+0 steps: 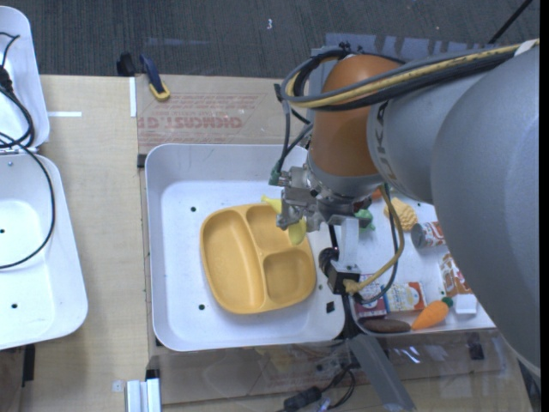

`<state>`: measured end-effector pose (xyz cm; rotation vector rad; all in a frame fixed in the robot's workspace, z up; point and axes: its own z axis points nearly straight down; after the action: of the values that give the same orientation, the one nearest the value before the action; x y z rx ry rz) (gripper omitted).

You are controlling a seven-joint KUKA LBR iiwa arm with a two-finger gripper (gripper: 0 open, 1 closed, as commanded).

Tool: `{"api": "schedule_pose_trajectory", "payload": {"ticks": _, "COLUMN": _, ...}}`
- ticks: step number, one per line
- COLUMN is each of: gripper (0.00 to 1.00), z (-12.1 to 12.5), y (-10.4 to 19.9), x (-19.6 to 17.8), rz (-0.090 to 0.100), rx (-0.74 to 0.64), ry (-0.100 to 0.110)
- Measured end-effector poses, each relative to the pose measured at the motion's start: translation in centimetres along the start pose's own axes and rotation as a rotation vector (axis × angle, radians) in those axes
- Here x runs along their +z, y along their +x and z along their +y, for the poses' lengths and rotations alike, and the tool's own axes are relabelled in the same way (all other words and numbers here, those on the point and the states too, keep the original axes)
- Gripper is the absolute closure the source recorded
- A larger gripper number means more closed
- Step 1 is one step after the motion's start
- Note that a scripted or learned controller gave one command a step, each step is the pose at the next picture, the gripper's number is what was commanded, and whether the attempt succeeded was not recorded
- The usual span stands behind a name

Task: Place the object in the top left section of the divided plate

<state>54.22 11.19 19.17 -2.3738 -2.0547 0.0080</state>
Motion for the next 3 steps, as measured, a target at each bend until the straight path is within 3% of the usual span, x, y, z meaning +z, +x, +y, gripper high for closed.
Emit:
{"api": "schedule_pose_trajectory", "payload": {"ticks": 1, "gripper": 1.00, "z": -2.5, "y": -5.5, "x": 0.2, "rz": 0.001, "rx": -0.120, "ry": 0.000}}
{"api": "schedule_pose_trajectory", "payload": {"ticks": 2, "gripper": 1.00, "z": 0.8, "y": -1.2, "x": -1.4, "rz": 0.000, "rx": -0.239, "ry": -0.002}}
{"api": "schedule_pose_trajectory", "payload": {"ticks": 3, "gripper": 1.00, "z": -0.3, "y": -4.3, "x": 0.1, "rz": 0.000, "rx": -0.341, "ry": -0.001}}
